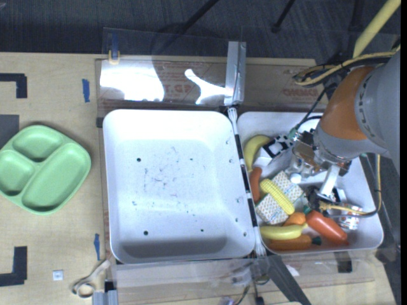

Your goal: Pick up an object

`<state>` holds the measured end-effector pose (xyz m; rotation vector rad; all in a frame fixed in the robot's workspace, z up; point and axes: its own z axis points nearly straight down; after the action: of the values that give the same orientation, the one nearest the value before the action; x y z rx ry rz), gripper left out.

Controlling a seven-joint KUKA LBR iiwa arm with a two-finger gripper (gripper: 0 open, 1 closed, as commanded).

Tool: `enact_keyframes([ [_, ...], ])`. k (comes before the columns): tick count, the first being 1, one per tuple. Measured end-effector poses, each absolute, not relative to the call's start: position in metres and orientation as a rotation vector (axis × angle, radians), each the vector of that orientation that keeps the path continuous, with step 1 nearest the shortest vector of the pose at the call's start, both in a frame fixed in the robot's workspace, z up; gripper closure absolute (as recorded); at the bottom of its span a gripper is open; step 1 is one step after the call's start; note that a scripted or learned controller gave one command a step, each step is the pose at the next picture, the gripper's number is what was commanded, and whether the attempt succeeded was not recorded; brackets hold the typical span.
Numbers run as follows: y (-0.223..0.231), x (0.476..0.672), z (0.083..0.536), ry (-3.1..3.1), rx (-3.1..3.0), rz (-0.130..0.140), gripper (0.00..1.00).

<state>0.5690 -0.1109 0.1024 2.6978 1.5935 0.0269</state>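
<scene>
— Where's the gripper (310, 178)?
— Low in the right bin (372, 189), among toy food beside the corn cob (278, 194).
— Holding anything?
— Can't tell; its tip is hidden.

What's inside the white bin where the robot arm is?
The right white bin holds toy food: a yellow corn cob, yellow bananas, an orange carrot. The grey arm covers whatever lies beneath it.

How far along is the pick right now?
Done: the arm has reached into the right bin, and the end effector sits low among the toy food beside the corn. In hand: nothing visibly gripped. Left: grasp an item and lift it out.
</scene>
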Motion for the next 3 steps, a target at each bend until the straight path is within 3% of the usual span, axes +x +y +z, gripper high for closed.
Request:
enact_keyframes([
  [1, -0.042, 0.662, 0.187, 1.687, 2.651, 0.002, 1.00],
  [2, -0.041, 0.650, 0.185, 0.997, 2.981, -0.005, 1.00],
  [3, -0.062, 0.660, 0.184, 0.336, 3.125, 0.000, 1.00],
])
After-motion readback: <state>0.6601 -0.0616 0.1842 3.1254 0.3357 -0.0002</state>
